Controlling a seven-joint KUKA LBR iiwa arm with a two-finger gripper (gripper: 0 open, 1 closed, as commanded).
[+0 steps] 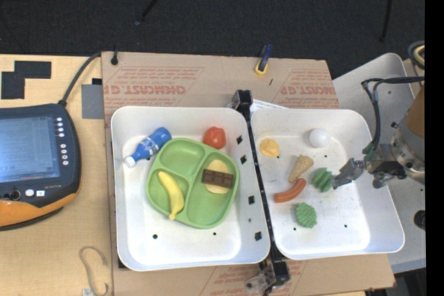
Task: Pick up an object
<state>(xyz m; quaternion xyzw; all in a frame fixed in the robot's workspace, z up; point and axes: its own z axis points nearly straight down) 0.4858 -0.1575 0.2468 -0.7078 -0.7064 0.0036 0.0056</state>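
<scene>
Reaching in from the right, the tool [345,175] hovers low over the right bin [378,236], its tip just beside a green ridged object [321,180].

Whether that tip touches the green piece is hard to judge, and I cannot tell if the tool is open or closed. Just past the green piece lie a red sausage-shaped toy [289,190] and a tan cone [300,166]; a bumpy green item [305,215] sits below, a white ball [318,137] above, a yellow piece [269,148] farther on. Well beyond, the left bin [135,239] holds a green divided plate [191,208] carrying a banana [171,193] and a brown bar [218,179], with a red toy [215,137] and a blue bottle [148,145] alongside.
</scene>
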